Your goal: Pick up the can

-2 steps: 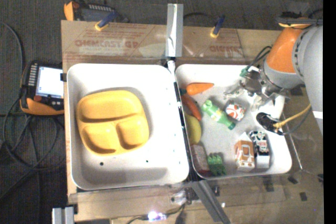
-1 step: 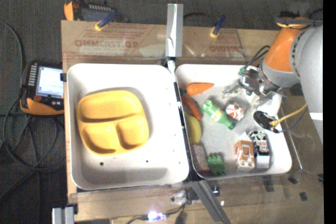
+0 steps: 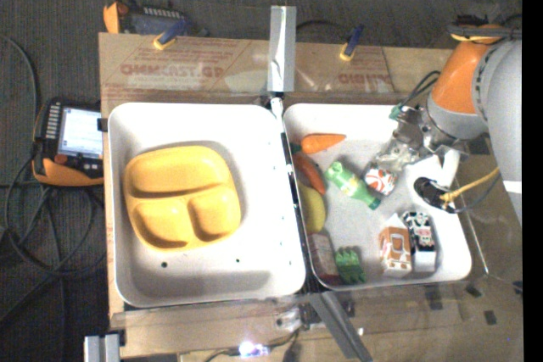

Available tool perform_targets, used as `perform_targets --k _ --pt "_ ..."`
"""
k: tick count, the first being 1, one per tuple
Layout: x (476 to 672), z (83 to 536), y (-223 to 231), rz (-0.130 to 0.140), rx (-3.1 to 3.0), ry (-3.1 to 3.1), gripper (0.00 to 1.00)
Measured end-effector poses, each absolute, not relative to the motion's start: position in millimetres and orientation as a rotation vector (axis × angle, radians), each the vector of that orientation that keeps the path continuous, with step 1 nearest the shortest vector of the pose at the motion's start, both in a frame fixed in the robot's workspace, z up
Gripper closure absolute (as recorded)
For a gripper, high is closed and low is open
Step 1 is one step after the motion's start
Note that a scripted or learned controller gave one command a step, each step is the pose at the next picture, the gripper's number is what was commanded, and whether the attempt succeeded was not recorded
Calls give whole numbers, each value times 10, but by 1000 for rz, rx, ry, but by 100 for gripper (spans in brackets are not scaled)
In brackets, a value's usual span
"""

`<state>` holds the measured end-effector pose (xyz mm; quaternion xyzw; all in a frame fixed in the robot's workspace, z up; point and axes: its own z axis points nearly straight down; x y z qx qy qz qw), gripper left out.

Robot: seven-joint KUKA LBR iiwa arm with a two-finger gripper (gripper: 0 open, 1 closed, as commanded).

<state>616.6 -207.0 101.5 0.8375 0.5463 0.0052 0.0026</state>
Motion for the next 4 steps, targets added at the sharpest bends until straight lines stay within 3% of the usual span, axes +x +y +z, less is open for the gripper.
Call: perform_targets --k 1,2,3,4 --pt "6175 1014 -2041 19 2627 1719 0" --pt "6104 929 -2014 29 2691 1614 0" --pt "6080 997 -2035 15 2689 1613 100" --pt "6085 997 -2018 16 2690 1616 0"
